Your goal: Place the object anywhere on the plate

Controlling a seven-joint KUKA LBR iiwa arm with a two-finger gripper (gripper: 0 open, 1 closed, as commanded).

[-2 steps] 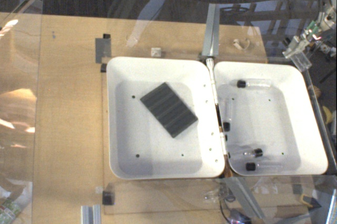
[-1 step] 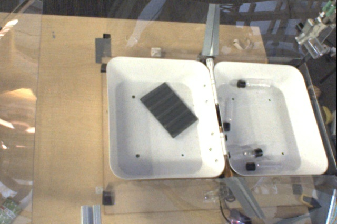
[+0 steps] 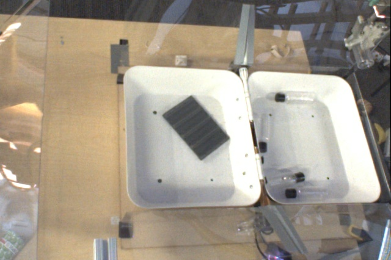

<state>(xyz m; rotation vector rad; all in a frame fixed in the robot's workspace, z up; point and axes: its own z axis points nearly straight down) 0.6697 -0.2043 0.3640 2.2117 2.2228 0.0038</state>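
The object you are to move is, by the look of it, one of the clear tubes with black caps lying in the right bin [image 3: 342, 130]. None is on the plate yet. The upper tube [image 3: 294, 96] lies near the top wall with its long axis left to right in the frame and its cap at the left end. A second tube [image 3: 261, 130] lies along the bin's left wall, running up and down the frame. Two more, the lower pair [image 3: 294, 185], lie close together near the bottom wall, both roughly left to right. The plate [image 3: 195, 127], a dark ribbed slab, lies flat in the left bin [image 3: 137, 149], its long axis slanting from upper left to lower right. Your end effector [image 3: 366, 39] hangs at the upper right of the frame, beyond the right bin's top right corner, carrying nothing you can see. You cannot tell whether it is spread or pressed together. The upper tube lies down and left of it and is the nearest, so the reach goes that way, closing across the tube's short width. The plate lies further left still, over the wall between the bins. Both bins rest on the wooden worktop [image 3: 73, 130].
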